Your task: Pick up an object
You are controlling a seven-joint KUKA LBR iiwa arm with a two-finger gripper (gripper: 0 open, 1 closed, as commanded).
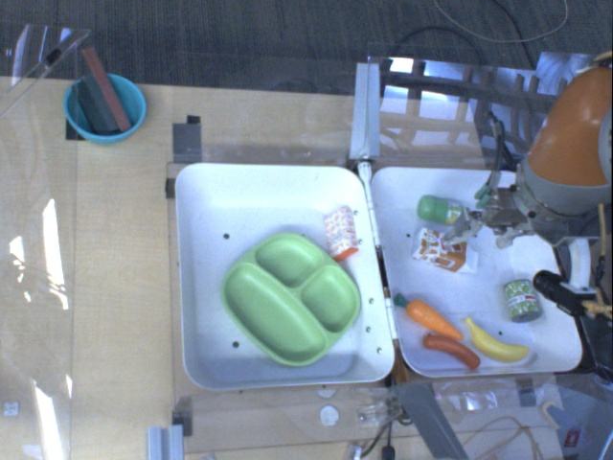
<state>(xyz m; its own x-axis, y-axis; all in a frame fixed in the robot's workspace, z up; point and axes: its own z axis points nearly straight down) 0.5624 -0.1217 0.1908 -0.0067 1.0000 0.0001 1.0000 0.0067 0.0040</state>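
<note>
Curved yellow plastic banana (496,341) lies below the tool (490,211) — approach step; nearest, just left, the green cylindrical bottle (440,209). Tool's state: cannot tell — descent needed.

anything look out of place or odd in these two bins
One thing: the small white and orange wrapped packet in the left white bin lies against the wall shared with the right white bin, apart from the other small items, beside the green divided plastic plate. Nothing looks spilled or damaged.
</note>
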